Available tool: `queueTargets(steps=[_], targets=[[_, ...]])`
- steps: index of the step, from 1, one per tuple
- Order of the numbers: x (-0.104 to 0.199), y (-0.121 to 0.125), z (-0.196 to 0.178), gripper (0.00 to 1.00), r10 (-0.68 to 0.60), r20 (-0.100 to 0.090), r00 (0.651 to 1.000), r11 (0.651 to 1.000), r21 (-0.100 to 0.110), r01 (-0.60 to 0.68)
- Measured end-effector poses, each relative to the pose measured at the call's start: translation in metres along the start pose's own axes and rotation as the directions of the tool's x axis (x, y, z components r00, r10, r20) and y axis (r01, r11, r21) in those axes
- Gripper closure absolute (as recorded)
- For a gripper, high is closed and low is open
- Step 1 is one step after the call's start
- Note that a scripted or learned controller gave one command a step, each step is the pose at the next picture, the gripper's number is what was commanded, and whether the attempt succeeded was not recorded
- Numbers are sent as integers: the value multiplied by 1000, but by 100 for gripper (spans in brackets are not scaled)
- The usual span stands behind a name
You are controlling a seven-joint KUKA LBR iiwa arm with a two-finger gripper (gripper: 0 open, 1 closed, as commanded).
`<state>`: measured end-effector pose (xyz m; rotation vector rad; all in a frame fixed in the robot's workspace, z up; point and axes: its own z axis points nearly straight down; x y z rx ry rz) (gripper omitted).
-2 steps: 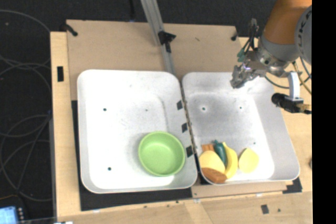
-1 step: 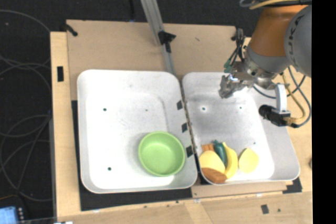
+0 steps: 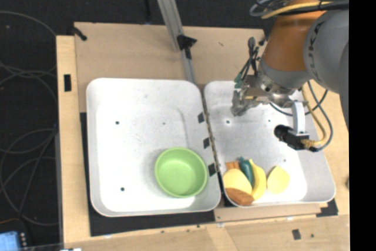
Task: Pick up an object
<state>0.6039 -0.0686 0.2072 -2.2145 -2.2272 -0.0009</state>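
Note:
A green bowl point(image 3: 181, 171) rests at the near right of the left bin point(image 3: 117, 103). In the right bin point(image 3: 311, 179), a cluster of toy food lies at the near edge: a yellow banana with a dark green piece point(image 3: 251, 176), an orange-brown piece point(image 3: 237, 192) and a yellow lemon-like piece point(image 3: 278, 180). My gripper point(image 3: 239, 103) hangs over the far left part of the right bin, well away from the food cluster. Nothing shows between its fingers.
A slanted metal pole point(image 3: 170, 14) rises from the back of the bench between the bins. Black clips line the divider point(image 3: 207, 132). Cables and a black part point(image 3: 292, 137) hang from the wrist over the right bin.

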Motion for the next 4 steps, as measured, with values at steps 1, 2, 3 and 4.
queueTargets(steps=[1, 2, 3, 4], targets=[[38, -23, -14, 100, 3, -1, 1000, 1000, -1, -3], [89, -41, -30, 100, -3, -2, 1000, 1000, -1, 3], [135, -67, -22, 100, 3, -1, 1000, 1000, 0, -3], [135, -67, -22, 0, 4, -1, 1000, 1000, -1, -4]])
